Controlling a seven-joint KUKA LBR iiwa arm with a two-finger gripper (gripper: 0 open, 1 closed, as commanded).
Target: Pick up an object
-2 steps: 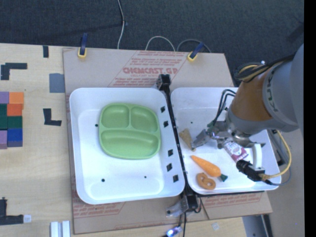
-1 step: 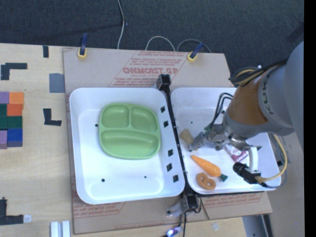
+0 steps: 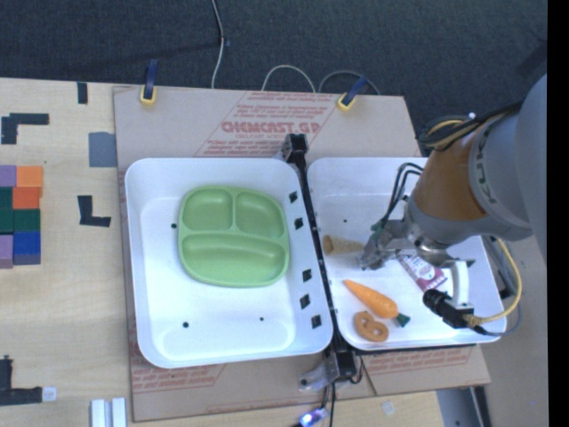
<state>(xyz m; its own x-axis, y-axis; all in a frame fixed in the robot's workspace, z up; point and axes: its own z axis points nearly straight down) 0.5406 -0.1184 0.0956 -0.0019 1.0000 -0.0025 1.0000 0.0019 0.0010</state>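
In the right bin [image 3: 356, 181] lie an orange toy carrot [image 3: 371, 298], a small pretzel-shaped piece [image 3: 371, 327] and a tan bit [image 3: 328, 244] near the divider. A pink and white packet [image 3: 421, 269] lies partly under the arm. My gripper [image 3: 375, 253] is low in the middle of the right bin, just above the carrot and right of the tan bit. Nothing shows between its fingertips.
The left bin [image 3: 147, 238] holds a green divided plate [image 3: 235, 237]. A black divider [image 3: 307, 238] runs between the bins. Black cable and a yellow wire [image 3: 462, 314] hang off the wrist over the right bin's front right corner. Coloured blocks [image 3: 20, 216] sit at far left.
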